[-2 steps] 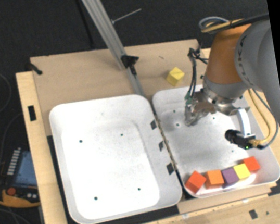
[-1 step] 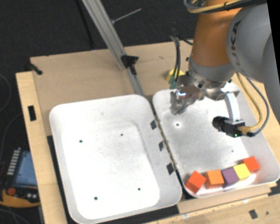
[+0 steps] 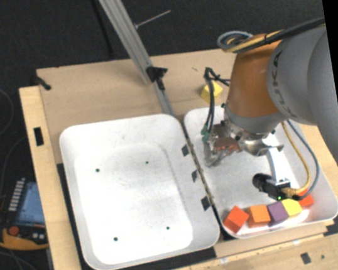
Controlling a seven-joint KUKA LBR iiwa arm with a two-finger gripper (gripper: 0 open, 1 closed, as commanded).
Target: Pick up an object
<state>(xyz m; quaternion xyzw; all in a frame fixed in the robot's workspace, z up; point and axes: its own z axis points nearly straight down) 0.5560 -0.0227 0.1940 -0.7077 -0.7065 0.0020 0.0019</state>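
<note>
The bench carries 2 shallow white bins side by side. The left bin is a broad white tray with 4 small dark dots on its floor. The right bin sits just beside it, their inner rims touching along a seam with a few small dark clips.

The arm enters from the right, its grey body filling the upper right corner and its orange band sitting just above the wrist. The gripper hangs over the upper left part of the right bin, close to the seam between the 2 bins. Seen from above, it is a cluster of metal and brownish parts, and whether it is spread or pressed together cannot be told from this angle (the wrist covers most of it). Nothing is visibly pinched in it.

The blocks lie in a row along the near edge of the right bin, well apart from the gripper. From left to right: an orange-red block, turned slightly out of line with the others, an orange block, a purple block, a yellow block, and a small red piece at the row's right end. Neighbours in the row touch or nearly touch.

A black fitting with a tiny green light hangs just above the yellow block, with cables running up to the arm. A slanted metal pole rises from the bench behind the bins. A handheld controller lies off the bench's left side among dark cables.
</note>
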